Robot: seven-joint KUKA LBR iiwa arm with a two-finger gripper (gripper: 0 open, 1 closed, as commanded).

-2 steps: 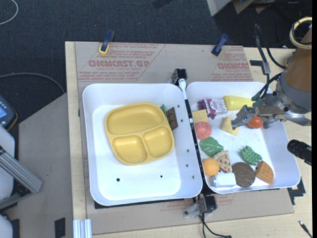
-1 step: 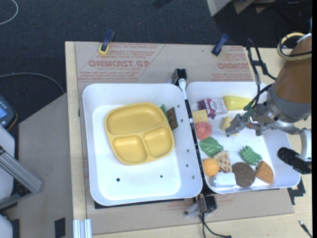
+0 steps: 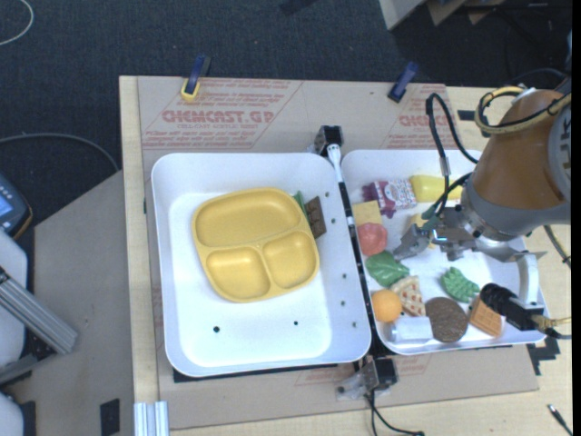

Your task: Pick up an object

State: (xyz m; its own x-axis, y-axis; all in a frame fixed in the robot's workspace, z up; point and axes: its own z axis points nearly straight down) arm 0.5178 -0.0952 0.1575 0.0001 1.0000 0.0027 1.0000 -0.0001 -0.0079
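Note:
My gripper hangs low over the middle of the right bin, and the arm reaches in from the right. Just left of it lies a red-pink toy food, with a green leafy piece below it. To its lower right sits a green piece. I see nothing held in the gripper. A yellow block and a purple-white packet lie farther back.
Along the right bin's front are an orange, a waffle cracker, a brown round cookie and an orange-brown block. The left bin holds a yellow divided plate with a brown piece at its right rim.

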